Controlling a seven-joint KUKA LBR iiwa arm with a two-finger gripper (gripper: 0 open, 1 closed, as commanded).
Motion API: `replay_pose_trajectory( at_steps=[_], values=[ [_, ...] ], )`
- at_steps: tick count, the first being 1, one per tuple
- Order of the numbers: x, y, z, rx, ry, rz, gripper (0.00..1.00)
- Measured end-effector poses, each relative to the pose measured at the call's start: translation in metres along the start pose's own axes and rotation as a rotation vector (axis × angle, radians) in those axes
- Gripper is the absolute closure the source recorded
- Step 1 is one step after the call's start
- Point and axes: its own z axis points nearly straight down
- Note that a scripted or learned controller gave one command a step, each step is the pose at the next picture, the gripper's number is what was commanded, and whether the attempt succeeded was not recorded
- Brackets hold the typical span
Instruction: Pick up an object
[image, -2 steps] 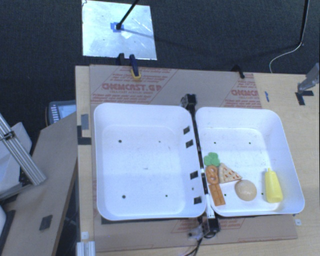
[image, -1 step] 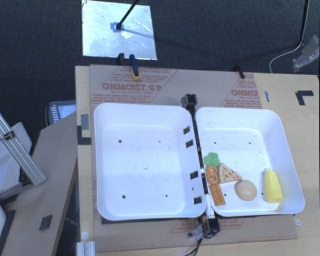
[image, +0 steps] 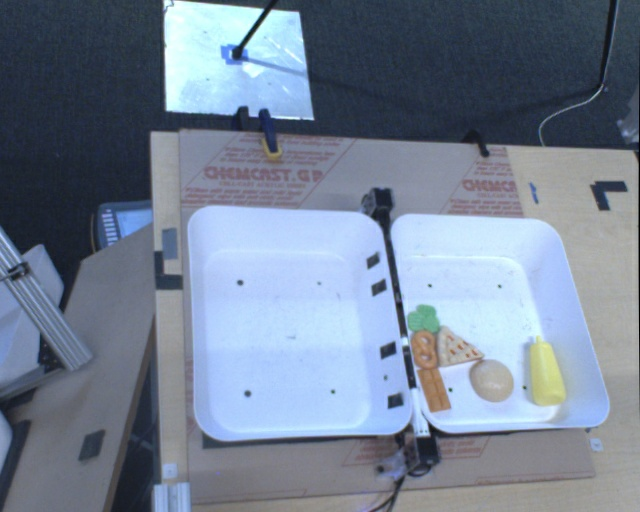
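Observation:
The right bin (image: 545, 250) holds several small toy foods near its front. A green leafy piece (image: 424, 318) lies by the bin's left wall. Just below it sits an orange pretzel-like piece (image: 424, 348) with an orange stick (image: 434, 388) in front. A triangular pizza slice (image: 458, 348) rests beside them. A round beige bun (image: 491, 380) sits nearer the front, and a yellow mustard bottle (image: 545, 370) lies at the right.
The left bin (image: 210, 250) stands beside the right one, joined by black clips (image: 380, 288) along the shared wall. A shiny metal plate (image: 238, 60) lies at the back. A metal bar (image: 45, 320) and a side table are at the left.

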Motion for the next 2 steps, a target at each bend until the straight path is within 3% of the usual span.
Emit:
replay_pose_trajectory(
  at_steps=[1, 2],
  values=[
    [0.101, -0.052, 0.011, 0.006, 0.006, -0.005, 1.00],
    [0.200, -0.095, 0.070, 0.013, 0.005, -0.005, 1.00]
  ],
)
